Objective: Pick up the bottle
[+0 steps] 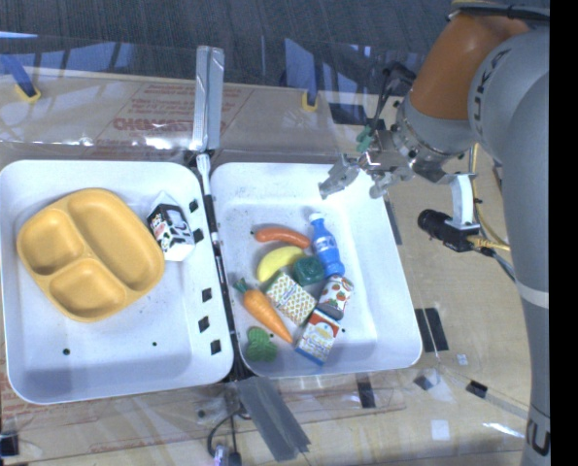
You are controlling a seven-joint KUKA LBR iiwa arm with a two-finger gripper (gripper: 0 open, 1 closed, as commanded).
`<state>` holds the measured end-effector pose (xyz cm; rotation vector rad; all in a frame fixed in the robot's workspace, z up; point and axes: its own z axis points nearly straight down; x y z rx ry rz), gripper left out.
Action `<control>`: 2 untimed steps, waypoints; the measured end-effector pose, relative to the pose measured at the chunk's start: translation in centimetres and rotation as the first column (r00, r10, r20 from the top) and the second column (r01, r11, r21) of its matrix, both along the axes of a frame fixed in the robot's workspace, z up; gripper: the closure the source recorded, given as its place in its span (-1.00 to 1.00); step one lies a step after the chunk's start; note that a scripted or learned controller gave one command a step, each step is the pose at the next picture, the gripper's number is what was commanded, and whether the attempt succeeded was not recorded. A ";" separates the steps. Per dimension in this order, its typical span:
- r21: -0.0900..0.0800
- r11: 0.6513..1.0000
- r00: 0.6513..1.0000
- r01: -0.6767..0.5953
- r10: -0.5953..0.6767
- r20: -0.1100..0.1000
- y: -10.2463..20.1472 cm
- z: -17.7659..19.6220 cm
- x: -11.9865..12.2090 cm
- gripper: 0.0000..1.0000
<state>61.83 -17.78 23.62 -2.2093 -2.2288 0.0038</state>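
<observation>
Toward the middle of the frame, inside the right bin, the bottle lies tilted, white cap pointing to the upper left, blue body running down to the lower right. Its lower end is partly hidden among a crowd of toys: a green piece presses against it, a yellow banana sits just left, and an orange-red chili lies just above the banana. Below these, a carrot, a checkered box, two small cartons and a broccoli overlap, so their edges are hard to separate.

At the upper right, the arm is cut off by the frame's edge. Its gripper hangs over the bin's upper rim, well apart from the bottle, fingers spread and released, with nothing between them.

At left, the left bin carries a yellow divided tray and a small black-and-white carton touching the tray's right edge.
</observation>
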 end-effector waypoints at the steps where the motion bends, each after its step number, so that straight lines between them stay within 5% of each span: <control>1: -0.001 1.000 1.000 0.014 -0.014 -0.001 1.1 -11.4 -1.6 -1.00; 2: 0.000 1.000 1.000 0.011 -0.011 -0.001 1.1 -10.3 -1.5 1.00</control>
